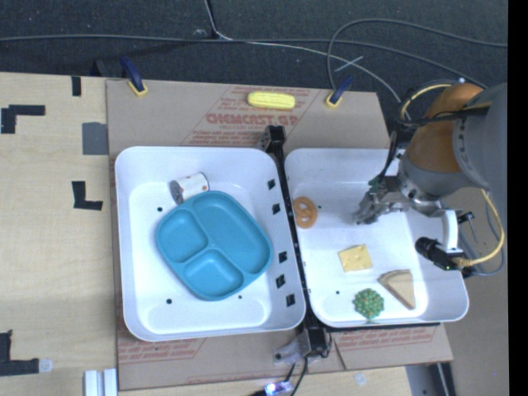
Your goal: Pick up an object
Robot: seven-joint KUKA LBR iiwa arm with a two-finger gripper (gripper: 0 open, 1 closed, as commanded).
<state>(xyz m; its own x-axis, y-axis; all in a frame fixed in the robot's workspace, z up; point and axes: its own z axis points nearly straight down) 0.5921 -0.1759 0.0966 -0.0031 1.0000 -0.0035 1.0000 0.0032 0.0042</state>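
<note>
While pincer [369, 211] hovers, pretzel [305, 212] lies flat, long axis vertical

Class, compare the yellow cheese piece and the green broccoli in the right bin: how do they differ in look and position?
The cheese piece is pale yellow, flat and roughly square; the broccoli is green, bumpy and rounded. The cheese piece lies nearer the bin's middle; the broccoli sits by the front wall. Both rest loose on the right bin floor, apart from the gripper.

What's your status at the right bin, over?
Gripper low over right bin, nothing visibly held. Pretzel, cheese, bread, broccoli all loose. Path clear.
</note>
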